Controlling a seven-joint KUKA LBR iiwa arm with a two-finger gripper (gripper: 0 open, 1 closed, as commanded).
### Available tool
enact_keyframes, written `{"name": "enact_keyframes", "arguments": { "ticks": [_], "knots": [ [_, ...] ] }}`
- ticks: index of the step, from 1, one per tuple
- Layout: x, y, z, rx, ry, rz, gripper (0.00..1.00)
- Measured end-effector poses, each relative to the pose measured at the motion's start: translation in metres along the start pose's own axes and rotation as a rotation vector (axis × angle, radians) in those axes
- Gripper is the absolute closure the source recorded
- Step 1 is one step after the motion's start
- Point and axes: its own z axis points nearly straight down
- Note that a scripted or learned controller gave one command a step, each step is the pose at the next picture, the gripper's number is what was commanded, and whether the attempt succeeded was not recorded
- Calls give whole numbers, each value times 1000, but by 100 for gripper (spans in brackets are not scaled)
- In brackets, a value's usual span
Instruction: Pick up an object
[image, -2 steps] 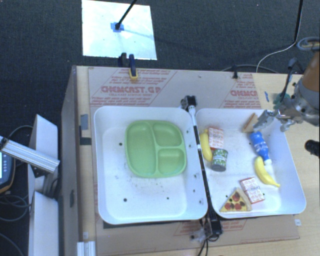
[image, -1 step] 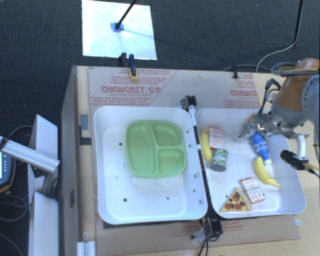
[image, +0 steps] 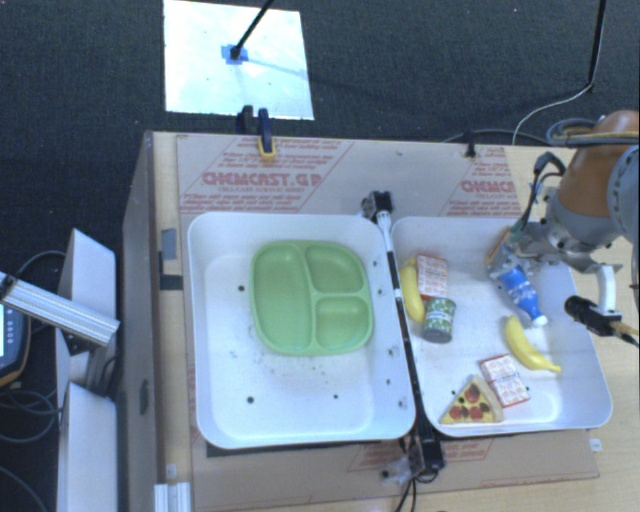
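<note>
Green plate (image: 309, 298), three compartments, lies in left bin (image: 225, 400); a banana (image: 409, 290) lies along right bin's (image: 580, 405) left wall, a red-and-white packet (image: 432, 275) just beside it, a green can (image: 439, 319) below that; pizza slice (image: 470, 402) and a second packet (image: 503, 379) near the front wall; second banana (image: 529, 346) to their right; bottle (image: 522, 294), blue label, tilted, sits right at the jaws (image: 512, 254), touching or nearly so; arm (image: 595, 195) over the bin's far right corner; jaws' width: cannot tell.
</note>
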Motion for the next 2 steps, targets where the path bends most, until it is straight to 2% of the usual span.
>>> {"name": "enact_keyframes", "arguments": {
  "ticks": [1,2],
  "knots": [
    [63,-1,11,5,3,1,100],
    [144,-60,-90,3,3,2,100]
  ]
}}
